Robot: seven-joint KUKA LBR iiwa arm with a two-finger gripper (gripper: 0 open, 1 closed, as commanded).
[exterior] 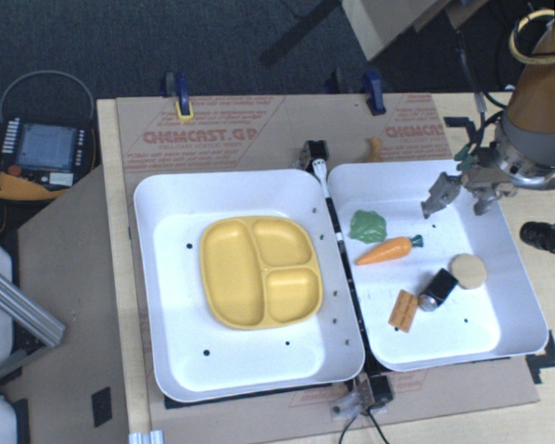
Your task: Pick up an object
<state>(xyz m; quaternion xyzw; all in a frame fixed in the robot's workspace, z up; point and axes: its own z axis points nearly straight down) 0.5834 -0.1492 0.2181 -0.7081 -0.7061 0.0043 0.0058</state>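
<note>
In the right bin (506,330) lie a green leafy piece (368,226), an orange carrot (386,251), a small brown block (403,310), and a black cylinder with a cream round cap (452,280). My gripper (460,196) hangs over the bin's far right part, above and to the right of the carrot. Its fingers are spread apart, with nothing between them. The grey arm with its orange band (538,101) reaches in from the right.
The left bin (173,352) holds a yellow divided plate (260,269). Blue clamps (183,93) sit on the bench's far edge. A pendant with a screen (42,150) lies at the left, off the bench.
</note>
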